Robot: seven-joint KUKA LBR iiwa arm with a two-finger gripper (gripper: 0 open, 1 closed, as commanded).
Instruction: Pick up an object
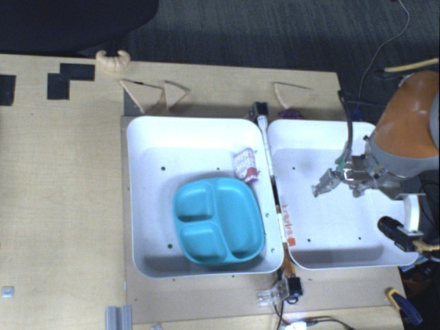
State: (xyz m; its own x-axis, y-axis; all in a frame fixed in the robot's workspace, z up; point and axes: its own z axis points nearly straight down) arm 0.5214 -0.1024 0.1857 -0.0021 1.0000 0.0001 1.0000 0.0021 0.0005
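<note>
Bench (62, 205): pale wood-coloured surface, bearing two shallow white bins side by side.

Item 1. Small tan knotted object (112, 61), at the bench's far edge towards its left corner, well apart from both bins.

Item 2. Left bin (148, 184): white, rounded corners, touching its neighbour along a shared inner wall.

Item 3. Blue tray (218, 220): light blue, three compartments, lying flat in the left bin, in the half nearer the bench's near edge and towards the shared wall.

Item 4. Small packet (245, 165): white with red marking, lying in the left bin just beyond the blue tray's far right corner, close to the shared wall. Whether it touches the tray cannot be told.

Item 5. Marker pen (276, 212): white with a red label, lying along the rims between the two bins; its dark end points to the bench's far edge.

Item 6. Right bin (309, 232): white, matching the left one.

Item 7. Tool (324, 185): metal two-finger end of the grey arm (409, 126), orange band above the wrist, reaching in from the right. It is over the middle of the right bin, fingers pointing left. Fingers appear slightly apart, nothing between them. It is well apart from the blue tray and the packet.
</note>
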